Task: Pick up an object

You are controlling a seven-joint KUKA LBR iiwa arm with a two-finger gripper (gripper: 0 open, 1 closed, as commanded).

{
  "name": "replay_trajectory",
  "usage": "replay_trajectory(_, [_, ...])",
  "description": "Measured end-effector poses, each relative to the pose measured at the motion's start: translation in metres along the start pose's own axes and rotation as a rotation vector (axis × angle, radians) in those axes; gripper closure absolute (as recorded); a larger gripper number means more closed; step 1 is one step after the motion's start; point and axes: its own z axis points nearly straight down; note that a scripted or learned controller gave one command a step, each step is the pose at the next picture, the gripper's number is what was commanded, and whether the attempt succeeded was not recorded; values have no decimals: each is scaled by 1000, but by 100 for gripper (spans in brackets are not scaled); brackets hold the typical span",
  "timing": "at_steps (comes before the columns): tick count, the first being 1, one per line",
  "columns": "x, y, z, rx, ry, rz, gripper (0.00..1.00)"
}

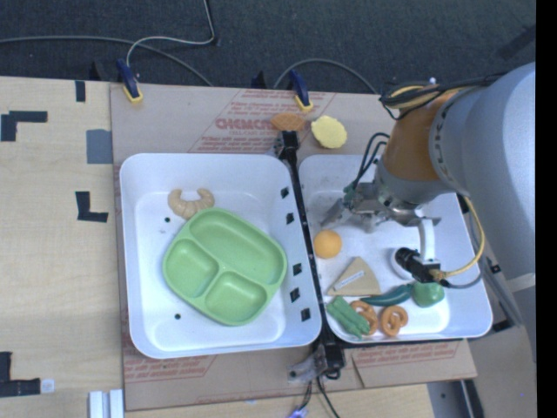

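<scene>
Cardboard sheeting covers the surface (235, 124) beneath two shallow white bins set side by side, with dark carpet and a loose cable beyond. In the left bin (139, 190) lies a green divided plate (224, 266), and a tan croissant-shaped toy (191, 201) sits just above it. Inside the right bin (466, 320), an orange ball (327, 245) rests near the dividing wall, a tan wedge (355, 279) lies just below it, and a cluster of green pieces and a pretzel (393, 320) fills the near edge. A yellow lemon-like toy (329, 132) sits outside on the cardboard by the far rim. Reaching in from the right, the grey arm hangs its tool (346, 209) low over the right bin, just above the orange ball; whether its fingers are apart or together cannot be told.
</scene>
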Motion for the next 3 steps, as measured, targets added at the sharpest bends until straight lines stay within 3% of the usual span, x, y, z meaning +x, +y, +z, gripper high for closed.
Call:
replay_trajectory(1, [-43,-59,-1,1,-2,3,0])
replay_trajectory(2, [-87,-28,-159,3,-1,1,0])
replay_trajectory(3, [-49,-120,-47,9,4,2,0])
